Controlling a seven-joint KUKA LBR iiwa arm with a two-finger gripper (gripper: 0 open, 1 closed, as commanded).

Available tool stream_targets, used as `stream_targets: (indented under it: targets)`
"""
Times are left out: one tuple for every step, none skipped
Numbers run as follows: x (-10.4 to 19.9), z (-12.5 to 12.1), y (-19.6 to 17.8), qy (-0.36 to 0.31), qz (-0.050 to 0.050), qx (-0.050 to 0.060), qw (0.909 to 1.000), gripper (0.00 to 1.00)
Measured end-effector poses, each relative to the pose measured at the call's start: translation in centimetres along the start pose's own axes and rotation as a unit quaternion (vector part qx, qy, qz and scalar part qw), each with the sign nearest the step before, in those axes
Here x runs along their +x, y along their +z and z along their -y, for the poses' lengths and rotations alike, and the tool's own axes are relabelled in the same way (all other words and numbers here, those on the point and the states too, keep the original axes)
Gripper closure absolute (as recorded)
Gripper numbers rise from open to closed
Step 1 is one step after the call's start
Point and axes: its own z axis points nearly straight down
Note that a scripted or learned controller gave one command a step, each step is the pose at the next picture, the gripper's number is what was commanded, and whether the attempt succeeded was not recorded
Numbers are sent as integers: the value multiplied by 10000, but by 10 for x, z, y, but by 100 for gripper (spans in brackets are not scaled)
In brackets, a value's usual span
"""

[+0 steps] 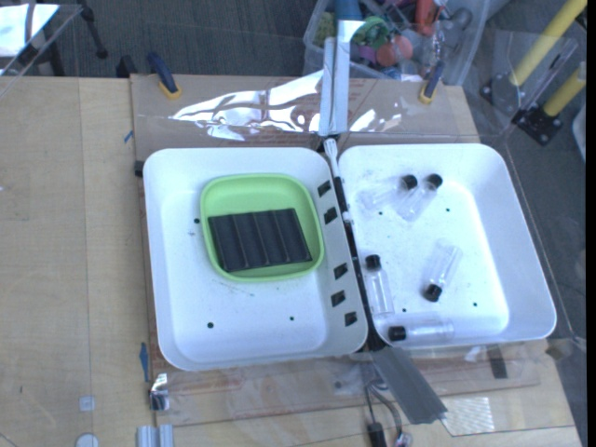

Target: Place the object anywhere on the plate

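Observation:
A light green square plate (216,201) lies in the left white bin (177,296), slightly toward its back. A dark grey ridged rectangular object (259,239) lies flat on the plate, covering its front half. In the right white bin (507,250) are several clear vials with black caps. One lies at the middle (440,270), one by the left wall (376,285), and one along the front wall (421,328). Two more sit close together near the back (417,192).
Black clips (337,270) line the ridge where the two bins meet. Shiny crumpled film (279,110) lies behind the bins. A clear box of colourful items (400,17) stands at the back. Bare wooden bench (65,250) extends to the left.

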Motion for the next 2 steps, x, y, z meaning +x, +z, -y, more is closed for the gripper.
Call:
stream_targets:
  targets:
    - [2, -1, 0, 2, -1, 1, 10000, 0]
    - [5, 2, 127, 1, 28, 14, 10000, 0]
